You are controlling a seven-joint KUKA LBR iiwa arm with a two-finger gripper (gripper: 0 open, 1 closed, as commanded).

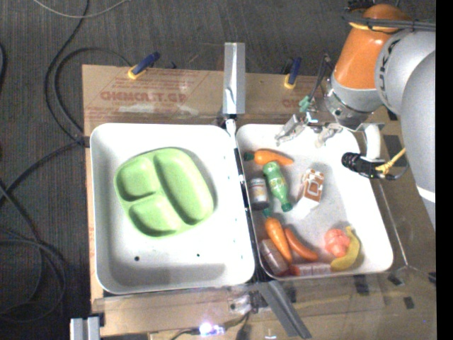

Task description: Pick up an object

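Observation:
My gripper (308,132) hangs over the far edge of the right bin (368,211), its two fingers spread open with nothing between them. Just below it and to the left lies an orange carrot (272,158). A green bottle (277,185) lies beside a small can (257,190) along the bin's left side. An orange and white box (312,184) sits near the middle. Toward the front are another carrot (278,238), a red sausage-like piece (302,246), a brown item (272,258), and a pink fruit with a banana (345,247).
The left bin (106,211) holds a green divided plate (165,190). A metal bar (233,76) stands at the back between the bins. Clamps (144,64) hold the brown board behind them. Cables lie on the floor at the left.

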